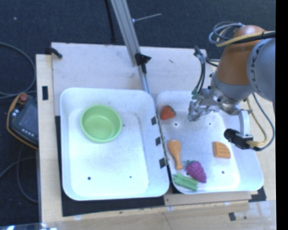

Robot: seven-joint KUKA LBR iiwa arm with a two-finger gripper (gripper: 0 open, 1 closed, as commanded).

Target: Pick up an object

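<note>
Tool: tool (197, 113) hung over the upper middle of the right bin (247, 176), pointing down at bare white floor; whether it was spread or pressed together could not be told, and nothing was seen in it.
Arm: grey arm (264, 66) with the orange band (235, 61) reached in above the right bin's upper right corner, cables looping off it.
Orange-red piece: a small rounded orange-red object (167, 112) lay near the right bin's upper left corner, just beside the tool and apart from it.
Drumstick: a tan toy drumstick (175, 152) lay along the right bin's left side, below the tool.
Orange block: a small orange wedge (222, 150) lay toward the right bin's right side, well apart from the tool.
Grapes: a purple toy grape bunch (196, 171) lay near the right bin's lower edge, just beside the drumstick's lower end.
Green vegetable: a long green toy (185, 181) lay at the right bin's lower left corner, touching or nearly touching the grapes.
Left bin: the left bin (110, 181) stood side by side with the right bin.
Bowl: a light green bowl (101, 123) stood upright in the left bin's upper left part.
Surface: the pale surface (91, 66) carried both bins.
Pole: a metal pole (127, 25) slanted up from above the seam between the bins.
</note>
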